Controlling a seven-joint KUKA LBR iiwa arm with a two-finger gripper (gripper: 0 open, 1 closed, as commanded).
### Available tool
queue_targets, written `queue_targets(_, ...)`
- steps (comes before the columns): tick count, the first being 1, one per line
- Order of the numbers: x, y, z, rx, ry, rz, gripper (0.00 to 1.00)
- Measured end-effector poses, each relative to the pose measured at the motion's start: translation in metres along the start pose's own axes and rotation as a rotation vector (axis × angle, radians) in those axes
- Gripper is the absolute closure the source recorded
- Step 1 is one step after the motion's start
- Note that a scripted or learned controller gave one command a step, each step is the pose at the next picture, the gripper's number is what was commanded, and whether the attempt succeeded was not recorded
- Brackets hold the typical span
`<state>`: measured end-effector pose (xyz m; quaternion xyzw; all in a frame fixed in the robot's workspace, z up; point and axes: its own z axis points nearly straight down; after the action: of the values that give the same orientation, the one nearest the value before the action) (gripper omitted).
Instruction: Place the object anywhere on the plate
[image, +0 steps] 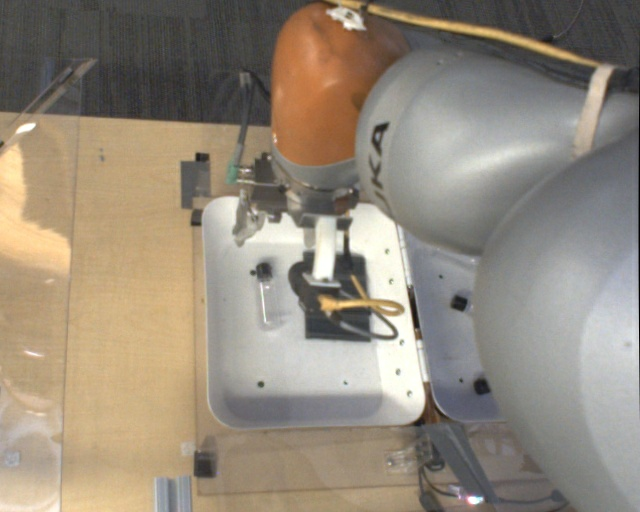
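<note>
From where I stand, the left bin (300, 400) offers the most free room. Its near half is bare white floor right up to the near rim, and a clear strip runs along its left wall. The big grey arm (480, 150) comes in from the right, covering that bin's far edge and much of the right bin (445, 350). Two small black pieces (458, 302) lie on the part of the right bin that shows. To the left of the bins the wooden table (120, 300) lies wide open, with a black clamp (200, 180) by the left bin's far-left corner.

The pincer (243, 230) hangs over the far-left corner of the left bin, close to the rim. I can't tell whether it is open or closed (the wrist above blocks the view). The clear tube (266, 296), which has a dark cap at its far end, lies flat on the bin floor left of the middle. It sits near the pincer but apart from it, and clear of the left wall.
</note>
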<state>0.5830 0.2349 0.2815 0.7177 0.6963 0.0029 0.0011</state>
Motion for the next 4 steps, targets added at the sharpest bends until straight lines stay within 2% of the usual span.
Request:
queue_targets(1,-0.030,0.039,-0.044,0.000,-0.001,0.383,0.00)
queue_targets(2,0.003,0.076,0.102,0.005,-0.003,0.415,0.00)
queue_targets(3,0.005,0.076,0.090,0.002,0.000,0.408,1.00)
queue_targets(4,0.003,0.086,0.072,0.001,-0.001,0.068,1.00)
